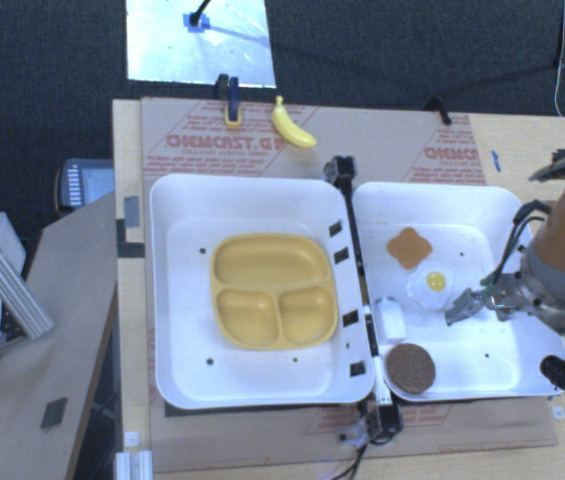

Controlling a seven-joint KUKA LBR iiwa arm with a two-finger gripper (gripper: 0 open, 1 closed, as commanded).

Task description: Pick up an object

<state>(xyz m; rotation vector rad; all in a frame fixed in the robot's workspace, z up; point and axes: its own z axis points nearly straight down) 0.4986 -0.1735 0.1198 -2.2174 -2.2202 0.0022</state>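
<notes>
**Pincer poised low in the right bin, nothing taken yet**

Pincer (459, 311) sits at the right of the frame, low over the floor of the right-hand white bin (492, 200), reaching leftward from the grey arm (562, 268). Its dark tip lies just beside the fried-egg toy (432, 283), to that toy's lower right. Whether the tip is spread or closed cannot be told at this resolution, and no object is seen between its parts.

Step in hand, by judgement: approach to a grasp, lift not yet made. The fried-egg toy is the nearest candidate. The next move would call for centring over that flat piece and descending squarely; a thin object lying flush on the bin floor is likely to slip a pinch.

Count, right bin:
- one fried-egg toy, centre
- one orange flat piece (409, 247), above it in frame
- one small white block (391, 320), against the left wall
- one brown round disc (411, 367), lower left corner

Count, left-hand white bin (177, 298): one yellow divided tray (267, 290), three compartments, nothing seen in them.

Count, worktop (382, 133) beyond the bins, upper centre of frame: one toy banana (291, 128), one yellow-and-dark clamp (231, 103).
</notes>
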